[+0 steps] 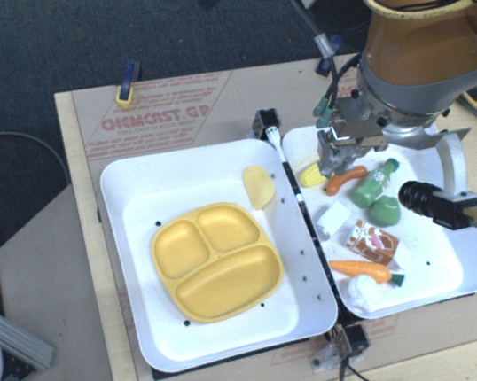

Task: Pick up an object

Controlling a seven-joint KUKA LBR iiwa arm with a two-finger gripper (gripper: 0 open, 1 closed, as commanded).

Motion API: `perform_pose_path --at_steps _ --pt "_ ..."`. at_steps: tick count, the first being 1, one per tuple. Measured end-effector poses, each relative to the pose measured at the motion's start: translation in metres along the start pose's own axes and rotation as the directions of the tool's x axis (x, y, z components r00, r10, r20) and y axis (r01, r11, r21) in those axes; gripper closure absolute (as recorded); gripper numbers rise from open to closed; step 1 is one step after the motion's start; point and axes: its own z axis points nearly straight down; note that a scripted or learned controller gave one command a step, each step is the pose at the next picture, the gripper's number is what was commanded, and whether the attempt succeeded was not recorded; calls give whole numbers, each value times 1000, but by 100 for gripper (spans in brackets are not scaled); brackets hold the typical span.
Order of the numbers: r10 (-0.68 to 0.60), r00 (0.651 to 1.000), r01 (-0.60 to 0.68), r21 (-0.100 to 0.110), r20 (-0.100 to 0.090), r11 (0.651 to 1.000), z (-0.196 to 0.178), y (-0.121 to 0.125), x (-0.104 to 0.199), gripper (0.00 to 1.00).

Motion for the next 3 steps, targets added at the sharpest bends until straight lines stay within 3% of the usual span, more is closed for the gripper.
perform_pose_path --at_steps 1,2,3 --pt "10 1000 -10 29 6 1000 97 37 -28 100" --pt "5 1000 -5 28 4 1000 171 62 -17 100" --pt "-2 1000 2 24 1 1000 114 -21 69 100"
